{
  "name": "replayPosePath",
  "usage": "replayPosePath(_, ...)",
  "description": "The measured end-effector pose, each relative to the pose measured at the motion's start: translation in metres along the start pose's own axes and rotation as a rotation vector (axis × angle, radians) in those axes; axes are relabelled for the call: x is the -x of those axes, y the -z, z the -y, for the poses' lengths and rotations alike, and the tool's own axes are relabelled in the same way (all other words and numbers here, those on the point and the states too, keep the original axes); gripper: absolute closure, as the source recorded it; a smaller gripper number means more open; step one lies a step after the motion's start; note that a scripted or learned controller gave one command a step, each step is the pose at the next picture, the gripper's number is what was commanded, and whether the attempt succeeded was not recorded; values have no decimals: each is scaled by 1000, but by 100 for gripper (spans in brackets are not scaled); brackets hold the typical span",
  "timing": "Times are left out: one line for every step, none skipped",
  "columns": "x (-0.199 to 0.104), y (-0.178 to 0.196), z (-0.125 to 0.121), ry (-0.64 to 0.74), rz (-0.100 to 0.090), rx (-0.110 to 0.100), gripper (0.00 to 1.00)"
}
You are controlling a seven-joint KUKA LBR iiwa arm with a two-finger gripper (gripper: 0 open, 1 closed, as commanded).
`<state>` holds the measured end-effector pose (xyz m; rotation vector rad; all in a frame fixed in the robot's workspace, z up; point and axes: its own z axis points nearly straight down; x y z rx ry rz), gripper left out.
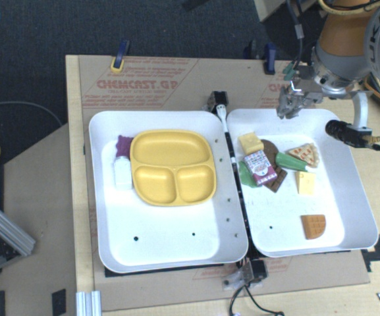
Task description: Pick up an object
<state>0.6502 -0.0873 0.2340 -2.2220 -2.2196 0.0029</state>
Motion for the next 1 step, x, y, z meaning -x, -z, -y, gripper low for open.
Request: replayPosePath(-5,1,-3,2,1,3,100)
